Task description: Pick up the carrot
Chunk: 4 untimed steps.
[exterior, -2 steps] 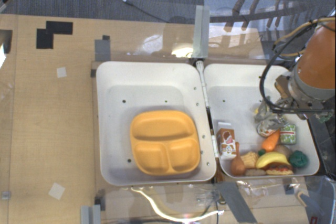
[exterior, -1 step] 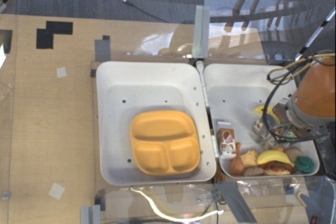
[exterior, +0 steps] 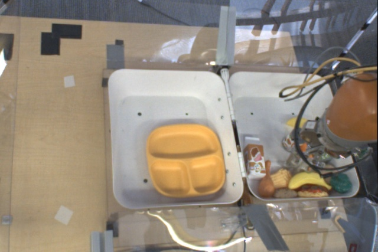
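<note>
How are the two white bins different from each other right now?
The left shallow white bin holds one thing, a yellow-orange plastic divided plate; the right shallow white bin holds a cluster of small toy foods, among them a yellow toy banana and a small white carton. The grey arm with the orange band hangs over the right bin, not the left. Both look alike in shape and colour.

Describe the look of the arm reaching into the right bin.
The arm shows a rounded orange band above a grey wrist section. Black and yellow cables loop off its left side, with a tangle of coloured wiring lower down by the wrist.
</note>
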Each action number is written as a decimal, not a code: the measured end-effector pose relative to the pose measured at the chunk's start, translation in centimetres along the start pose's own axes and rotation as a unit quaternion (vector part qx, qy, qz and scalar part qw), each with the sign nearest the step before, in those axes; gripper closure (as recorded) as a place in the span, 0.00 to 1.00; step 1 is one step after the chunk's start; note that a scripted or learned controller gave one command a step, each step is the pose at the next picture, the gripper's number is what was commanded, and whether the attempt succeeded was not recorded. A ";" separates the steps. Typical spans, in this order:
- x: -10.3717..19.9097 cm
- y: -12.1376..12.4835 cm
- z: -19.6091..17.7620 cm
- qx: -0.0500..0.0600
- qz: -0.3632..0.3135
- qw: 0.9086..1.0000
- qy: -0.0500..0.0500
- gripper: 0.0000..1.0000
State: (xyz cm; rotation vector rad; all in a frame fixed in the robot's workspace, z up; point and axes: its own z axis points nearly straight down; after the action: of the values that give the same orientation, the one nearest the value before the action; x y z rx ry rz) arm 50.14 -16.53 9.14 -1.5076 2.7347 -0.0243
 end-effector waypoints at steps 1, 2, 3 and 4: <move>-5.1 -0.5 -8.1 -0.005 0.090 0.996 0.001 1.00; -2.8 1.3 -1.2 -0.005 -0.167 0.986 0.000 1.00; -3.7 3.2 -11.7 -0.002 -0.173 0.985 0.000 1.00; -3.0 2.9 -2.1 -0.003 -0.240 0.971 0.000 1.00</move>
State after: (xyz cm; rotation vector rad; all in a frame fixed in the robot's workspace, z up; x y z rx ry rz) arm 49.26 -12.49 11.15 -2.1233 2.2984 -0.0227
